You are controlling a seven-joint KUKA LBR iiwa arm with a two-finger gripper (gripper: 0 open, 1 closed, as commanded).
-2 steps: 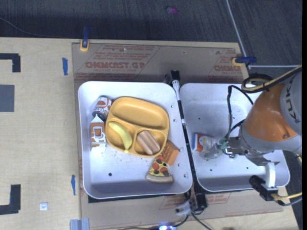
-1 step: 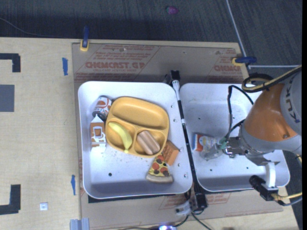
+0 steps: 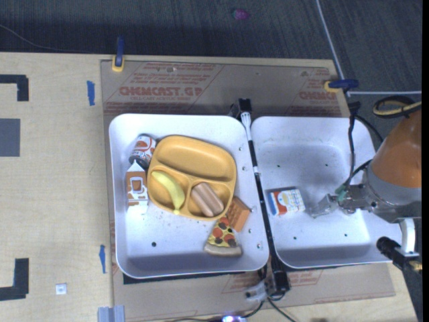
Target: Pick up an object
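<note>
We see the bench evenly lit from above, bright without harshness. The two white bins point(image 3: 191, 260) carry soft glare along their rims and walls, and the yellow plate point(image 3: 194, 154) shows a mild sheen. A dark shadow band lies on the carpet just beyond the bench's far edge. The orange band point(image 3: 404, 154) looks slightly blurred. Fine print is soft and hard to read.

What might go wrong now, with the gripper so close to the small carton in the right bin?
1. The small white carton with a red and blue label lies flat on the right white bin floor, so the gripper may push it aside instead of grasping.
2. The gripper stands beside the carton, not over it; closing here probably catches nothing.
</note>
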